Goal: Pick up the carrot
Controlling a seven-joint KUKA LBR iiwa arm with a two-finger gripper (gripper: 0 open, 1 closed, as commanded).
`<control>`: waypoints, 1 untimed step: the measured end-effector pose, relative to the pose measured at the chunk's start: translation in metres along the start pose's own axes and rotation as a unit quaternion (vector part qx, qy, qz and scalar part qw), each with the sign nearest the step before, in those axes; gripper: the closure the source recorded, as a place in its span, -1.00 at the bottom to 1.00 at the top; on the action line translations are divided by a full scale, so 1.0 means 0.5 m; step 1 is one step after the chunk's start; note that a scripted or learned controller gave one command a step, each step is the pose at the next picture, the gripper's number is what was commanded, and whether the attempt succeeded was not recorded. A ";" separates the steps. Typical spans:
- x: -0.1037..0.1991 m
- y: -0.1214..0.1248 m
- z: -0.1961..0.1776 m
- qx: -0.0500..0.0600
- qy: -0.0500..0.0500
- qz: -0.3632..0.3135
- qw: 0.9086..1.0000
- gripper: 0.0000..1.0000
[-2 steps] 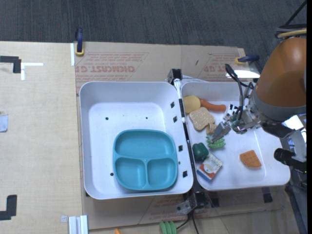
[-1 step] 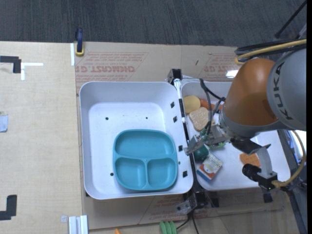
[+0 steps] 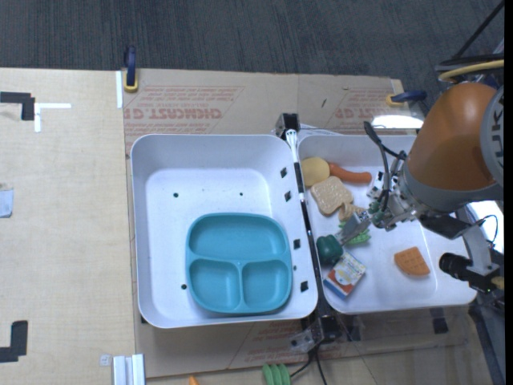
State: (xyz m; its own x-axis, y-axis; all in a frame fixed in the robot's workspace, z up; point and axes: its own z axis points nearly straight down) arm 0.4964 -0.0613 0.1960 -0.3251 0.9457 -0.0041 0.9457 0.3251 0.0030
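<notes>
Lying near gripper (image 3: 370, 215), apart, beyond it: carrot (image 3: 351, 173); grip state unclear.

Orange carrot (image 3: 350, 172), slim, lying roughly level (tip seemingly pointing right), near the right bin's far wall

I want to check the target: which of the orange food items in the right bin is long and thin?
The carrot, lying along the far wall beside the yellow lemon. The other orange piece is flat and wedge-shaped.

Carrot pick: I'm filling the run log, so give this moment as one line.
carrot: right bin, far side, beside bread slice | gripper: above bin middle, apart from carrot | not picked
</notes>
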 end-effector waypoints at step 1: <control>-0.080 -0.062 0.029 0.000 0.001 -0.048 0.999 -1.00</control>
State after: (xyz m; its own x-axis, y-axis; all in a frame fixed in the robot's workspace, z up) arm 0.4800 -0.1091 0.1818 -0.4137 0.9104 -0.0021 0.9104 0.4137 0.0018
